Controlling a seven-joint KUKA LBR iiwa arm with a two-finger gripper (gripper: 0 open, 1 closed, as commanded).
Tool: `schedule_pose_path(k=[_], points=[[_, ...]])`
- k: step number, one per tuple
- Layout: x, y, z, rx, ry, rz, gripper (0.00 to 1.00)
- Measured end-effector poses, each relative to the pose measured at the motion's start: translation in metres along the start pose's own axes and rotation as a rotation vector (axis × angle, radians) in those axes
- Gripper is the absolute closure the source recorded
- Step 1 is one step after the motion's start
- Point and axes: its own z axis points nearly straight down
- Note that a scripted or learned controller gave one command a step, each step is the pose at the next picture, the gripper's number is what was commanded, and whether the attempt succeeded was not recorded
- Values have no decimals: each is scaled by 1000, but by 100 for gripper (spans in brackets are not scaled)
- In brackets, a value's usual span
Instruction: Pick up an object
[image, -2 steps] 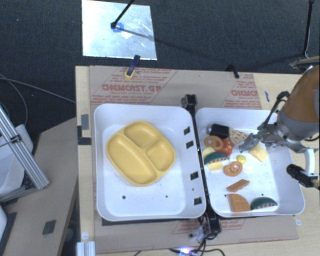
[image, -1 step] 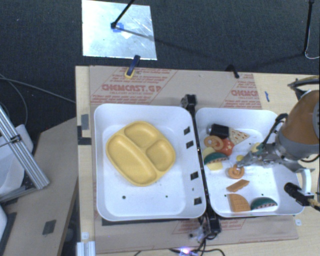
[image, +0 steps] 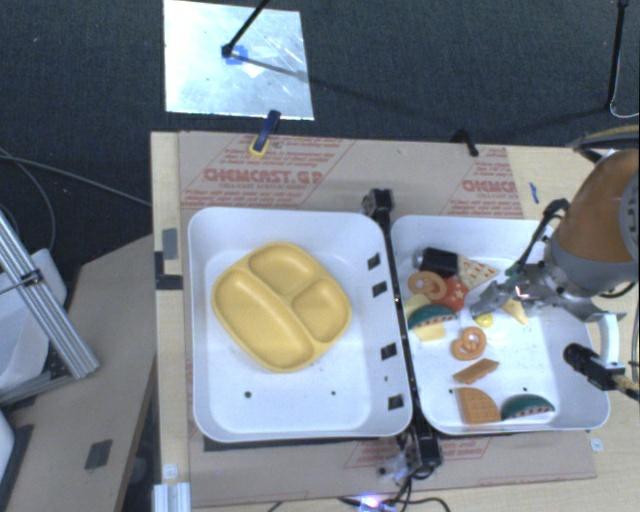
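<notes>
Currently gripper low in right bin among toy food pieces, beside yellow piece; finger state cannot be told.

A divided plate lies in the left bin. Toy food pieces lie scattered in the right bin beside it.

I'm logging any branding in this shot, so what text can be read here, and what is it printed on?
"CHEMCAST. G P": red print on the brown protective sheet covering the board under the bins, at its upper left.
"CHEMCAST": the same red print repeated, running diagonally at the sheet's upper right; partly cut off.
Fainter red print along the sheet's front edge: too blurred to read.
</notes>
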Motion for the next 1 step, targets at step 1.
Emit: schedule_pose_path(k=[1], points=[[31, -43, 23, 8, 3, 4, 0]])
